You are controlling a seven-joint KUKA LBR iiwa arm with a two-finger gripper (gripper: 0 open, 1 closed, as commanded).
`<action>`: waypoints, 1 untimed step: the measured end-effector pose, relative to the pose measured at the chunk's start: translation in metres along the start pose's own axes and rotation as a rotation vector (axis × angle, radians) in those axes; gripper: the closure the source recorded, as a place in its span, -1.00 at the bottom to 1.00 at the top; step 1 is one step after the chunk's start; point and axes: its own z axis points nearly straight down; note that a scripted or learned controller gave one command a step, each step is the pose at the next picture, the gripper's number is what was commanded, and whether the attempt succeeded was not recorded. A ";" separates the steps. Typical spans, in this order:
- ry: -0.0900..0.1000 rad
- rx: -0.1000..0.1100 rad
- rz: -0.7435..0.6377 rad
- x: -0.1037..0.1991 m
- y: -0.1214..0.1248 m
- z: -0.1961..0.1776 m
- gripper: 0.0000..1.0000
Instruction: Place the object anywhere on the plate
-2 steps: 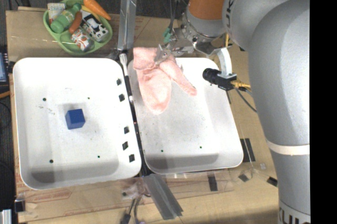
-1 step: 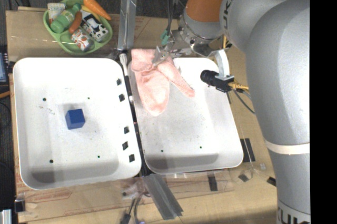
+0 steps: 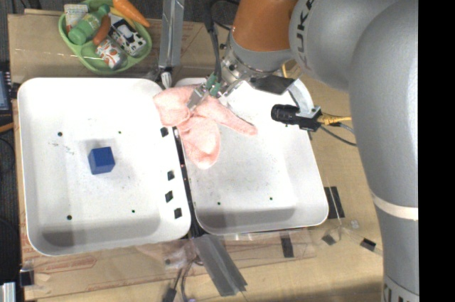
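Tool (image 3: 207, 89) appearing to be pinching pink cloth (image 3: 201, 124), which is hanging over the right bin (image 3: 284, 173). No plate identifiable; next needing one located.

the only lettering that could be read was the maker's name "kuka", printed in dark capitals on the grey housing of the arm (image 3: 355, 45); it ran at a slant just right of the orange band (image 3: 266, 6), and its last letters curved out of clear sight. the small packets in the green bowl (image 3: 75, 48), well left of the arm at the far corner of the bench, carried printed patches, but these were too small and blurred to make out.
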 end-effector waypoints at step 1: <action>-0.001 -0.001 -0.406 0.055 -0.004 -0.003 1.00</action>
